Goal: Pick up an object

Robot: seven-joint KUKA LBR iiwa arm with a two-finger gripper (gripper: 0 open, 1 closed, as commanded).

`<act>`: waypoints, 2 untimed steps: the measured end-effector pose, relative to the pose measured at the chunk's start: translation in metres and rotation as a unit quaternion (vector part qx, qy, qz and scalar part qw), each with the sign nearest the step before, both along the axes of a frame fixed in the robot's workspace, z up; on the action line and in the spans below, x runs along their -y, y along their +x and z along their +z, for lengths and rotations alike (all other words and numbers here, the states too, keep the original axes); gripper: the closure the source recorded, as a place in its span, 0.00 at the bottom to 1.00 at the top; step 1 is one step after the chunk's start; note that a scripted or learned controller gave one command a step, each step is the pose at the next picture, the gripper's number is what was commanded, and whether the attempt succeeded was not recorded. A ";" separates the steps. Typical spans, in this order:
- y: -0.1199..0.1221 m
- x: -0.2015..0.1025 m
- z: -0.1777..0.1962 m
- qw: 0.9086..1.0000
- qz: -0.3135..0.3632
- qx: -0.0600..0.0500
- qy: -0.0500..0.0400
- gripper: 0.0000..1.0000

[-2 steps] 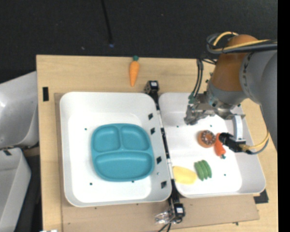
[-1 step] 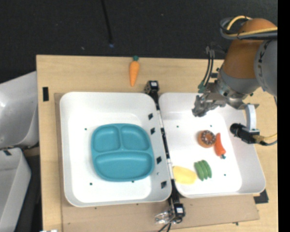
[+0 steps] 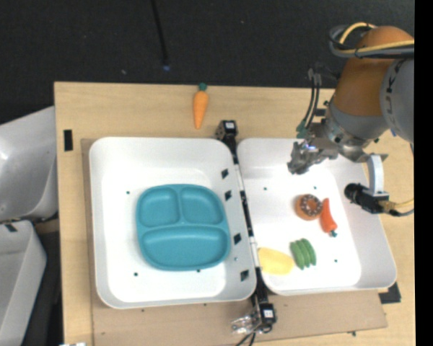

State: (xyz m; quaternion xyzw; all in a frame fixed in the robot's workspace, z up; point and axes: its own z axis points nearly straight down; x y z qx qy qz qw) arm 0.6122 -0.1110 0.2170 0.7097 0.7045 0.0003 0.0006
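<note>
My gripper (image 3: 301, 162) hangs over the back part of the right bin (image 3: 274, 161), a little above and left of the toys. Nothing shows between its fingers. In that bin lie a round brown toy (image 3: 309, 206), a red-orange pepper (image 3: 327, 217) touching its right side, a green ridged toy (image 3: 302, 253) and a yellow toy (image 3: 276, 261) near the front left corner. The arm's orange band (image 3: 364, 78) stands behind the bin at the right.
The left bin (image 3: 112, 193) holds a teal divided plate (image 3: 182, 226). A toy carrot (image 3: 200, 106) lies on the wooden bench behind the bins. Black clips (image 3: 226, 130) sit along the seam between the bins. A black fitting with cable (image 3: 364, 197) sits at the right bin's right rim.
</note>
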 end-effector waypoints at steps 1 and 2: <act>0.001 -0.051 0.002 1.000 0.007 0.000 0.001 1.00; 0.017 -0.107 0.015 1.000 0.007 0.001 0.001 1.00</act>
